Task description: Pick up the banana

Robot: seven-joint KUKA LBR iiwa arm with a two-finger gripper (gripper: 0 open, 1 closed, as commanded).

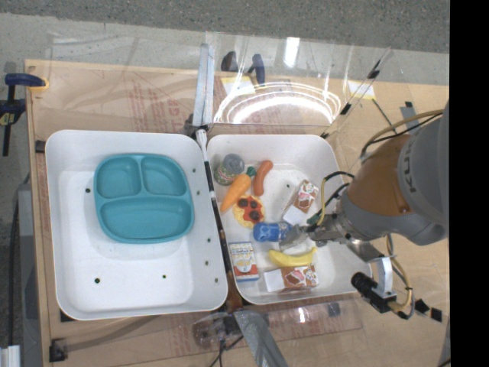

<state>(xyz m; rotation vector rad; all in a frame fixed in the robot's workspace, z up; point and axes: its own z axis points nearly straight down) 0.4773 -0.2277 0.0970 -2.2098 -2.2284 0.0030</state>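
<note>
The yellow banana (290, 257) lies near the front of the right bin (328, 159), between a blue can and a red-and-white packet. My gripper (305, 238) reaches in from the right and sits just above the banana's right end, beside the blue can (269, 232). Nothing shows held between its tips.
The right bin also holds a carrot (234, 193), a sausage (262, 177), a pizza slice (248, 209), a round tin (228, 167), a small carton (242, 260) and snack packets (306, 196). The left bin (61, 228) holds a teal divided plate (143, 197).
</note>
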